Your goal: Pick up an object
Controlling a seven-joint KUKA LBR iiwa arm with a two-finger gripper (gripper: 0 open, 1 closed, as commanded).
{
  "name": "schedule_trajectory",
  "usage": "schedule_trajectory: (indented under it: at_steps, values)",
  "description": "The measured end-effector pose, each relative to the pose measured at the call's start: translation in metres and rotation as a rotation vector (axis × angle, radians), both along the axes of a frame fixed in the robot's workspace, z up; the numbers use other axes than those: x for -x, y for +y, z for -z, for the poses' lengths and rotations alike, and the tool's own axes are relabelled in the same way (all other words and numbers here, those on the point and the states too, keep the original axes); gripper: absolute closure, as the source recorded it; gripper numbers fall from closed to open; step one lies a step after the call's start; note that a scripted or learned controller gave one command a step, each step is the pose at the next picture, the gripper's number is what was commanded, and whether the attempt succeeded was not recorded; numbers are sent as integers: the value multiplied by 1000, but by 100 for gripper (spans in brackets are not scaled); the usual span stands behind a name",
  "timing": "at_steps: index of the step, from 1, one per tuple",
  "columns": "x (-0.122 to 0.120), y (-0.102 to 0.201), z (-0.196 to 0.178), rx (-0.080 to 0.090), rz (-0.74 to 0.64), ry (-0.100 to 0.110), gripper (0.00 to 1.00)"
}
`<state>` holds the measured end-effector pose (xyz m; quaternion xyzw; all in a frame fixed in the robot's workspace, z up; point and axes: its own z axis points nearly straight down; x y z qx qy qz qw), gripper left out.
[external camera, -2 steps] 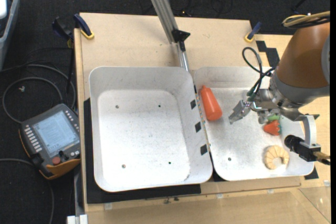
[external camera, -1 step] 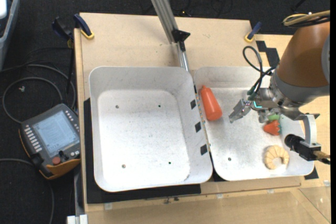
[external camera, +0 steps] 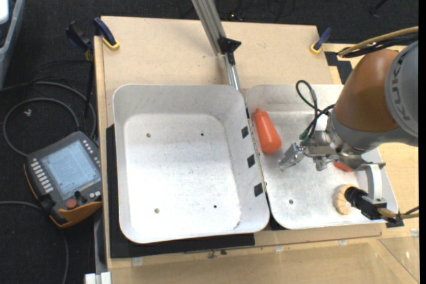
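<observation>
I've got the arm in over the right bin (external camera: 293, 219) now, reaching in from the right side of the camera view, and the end effector (external camera: 291, 157) is hanging low above the bin floor, tips toward the left. Whether it's apart or together, I cannot tell from this angle (the metal tips blur into the white plastic), and I see nothing caught in it.

The nearest candidate is the orange object (external camera: 267, 131), an elongated, carrot-like piece lying in the right bin close to the wall it shares with the left bin (external camera: 133, 163). From the end effector it sits up and to the left in the picture, near but apart, no contact. Its long axis runs roughly top to bottom in the view, leaning a little, so I judge a grasp wants to close across its narrow width, left to right.

Other options: a pale round object (external camera: 343, 199) near the front right corner of the bin, and a small red piece (external camera: 344, 167) peeking out beside the wrist. Both lie to the right, under the arm, which looks more awkward to me.
</observation>
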<state>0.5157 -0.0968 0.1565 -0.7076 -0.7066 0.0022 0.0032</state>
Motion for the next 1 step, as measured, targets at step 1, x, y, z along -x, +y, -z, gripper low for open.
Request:
schedule_trajectory:
  at_steps: [1]
  values:
    - [1,-8,59,1,0,-2,0]
